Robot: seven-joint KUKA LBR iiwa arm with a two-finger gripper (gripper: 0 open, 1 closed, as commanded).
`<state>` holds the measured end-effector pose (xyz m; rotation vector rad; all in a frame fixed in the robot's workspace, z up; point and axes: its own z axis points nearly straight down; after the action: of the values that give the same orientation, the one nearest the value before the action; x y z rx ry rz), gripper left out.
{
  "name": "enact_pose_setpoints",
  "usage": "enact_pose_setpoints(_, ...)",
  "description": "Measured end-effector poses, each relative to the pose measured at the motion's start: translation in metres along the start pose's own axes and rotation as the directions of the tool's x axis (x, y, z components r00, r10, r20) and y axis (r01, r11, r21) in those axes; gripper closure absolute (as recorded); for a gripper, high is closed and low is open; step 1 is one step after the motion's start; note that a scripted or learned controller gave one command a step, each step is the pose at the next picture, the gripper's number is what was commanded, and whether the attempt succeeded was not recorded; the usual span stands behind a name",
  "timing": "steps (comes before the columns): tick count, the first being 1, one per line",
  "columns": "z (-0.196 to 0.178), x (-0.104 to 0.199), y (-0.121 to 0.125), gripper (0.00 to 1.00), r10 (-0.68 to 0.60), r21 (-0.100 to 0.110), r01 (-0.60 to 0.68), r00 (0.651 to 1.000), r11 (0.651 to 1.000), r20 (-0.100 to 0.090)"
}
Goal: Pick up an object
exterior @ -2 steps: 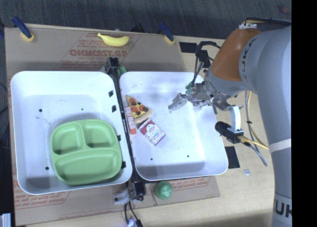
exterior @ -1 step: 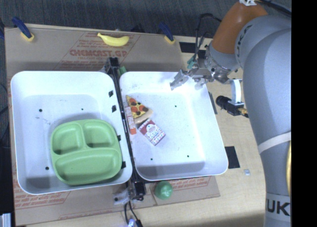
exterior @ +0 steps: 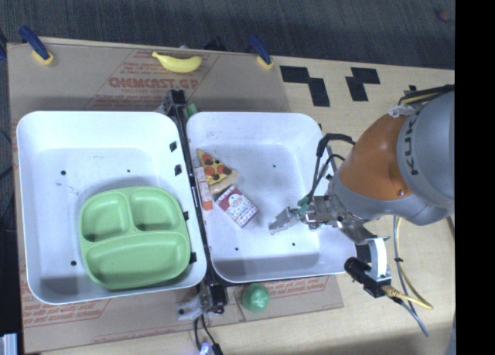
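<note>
White plastic bins are sitting side by side on the cardboard-covered bench you are looking down on. Working from your left, the left bin is holding a green divided plate, which is lying flat in the near half of that bin. Behind the bins, a yellow banana is resting on the cardboard, with blue clamps gripping the back edge to either side of it.

Moving right, the right bin is holding three small items near its left wall: a toy pizza slice, a red-and-white carton lying just in front of the slice, and a thin orange stick lying along the wall beside both. A green ball is sitting outside the bins on the cardboard, just in front of the right bin.

Further right, the gripper is reaching into the right bin at a low slant, with its tip lying to the right of the carton and apart from it. You cannot tell from this view how it is set. The grey and orange arm is extending in from the right edge.
</note>
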<state>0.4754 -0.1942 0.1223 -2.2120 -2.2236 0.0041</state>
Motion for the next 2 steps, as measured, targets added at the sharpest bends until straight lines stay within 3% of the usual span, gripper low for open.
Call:
enact_pose_setpoints(1,0.03,-0.011,0.041,0.0,-0.002,-0.004,0.002,1.0,1.0,0.002)
enact_pose_setpoints(2,0.03,-0.017,0.085,0.0,0.0,-0.004,0.0,1.0,1.0,0.001)
